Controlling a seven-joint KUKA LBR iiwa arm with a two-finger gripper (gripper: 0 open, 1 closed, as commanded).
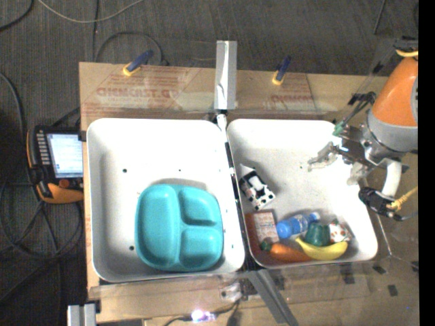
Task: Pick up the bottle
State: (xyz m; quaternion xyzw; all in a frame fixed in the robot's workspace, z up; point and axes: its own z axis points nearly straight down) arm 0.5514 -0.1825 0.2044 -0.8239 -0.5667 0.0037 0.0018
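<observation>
1. Looking down with you on the bench (102, 87), two shallow white bins sit side by side, the left bin (109, 148) and the right bin (285, 138) touching along a shared middle edge.
2. Your arm (401, 100), grey with an orange band, reaches in from the right and hangs over the right bin's far right corner.
3. Your claw (321, 157) shows small and pale against the white floor of that bin; you cannot tell from this view whether it is spread or pressed together, and nothing is seen pinched in it.
4. The bottle (296, 224), clear with a blue label and a blue cap, lies on its side in the near part of the right bin, well apart from the claw.
5. Crowding the bottle are a green cup (317, 233) just to its right, a yellow banana (325, 251) curving along the near wall below it, an orange carrot (285, 252) beside the banana, and a brown packet (264, 224) touching it on the left.
6. A small black and white toy (257, 189) rests near the middle edge, beyond the packet.
7. A teal divided tray (179, 227) fills the near part of the left bin.
8. A handheld screen (60, 156) with an orange casing lies off the bench at the left.
</observation>
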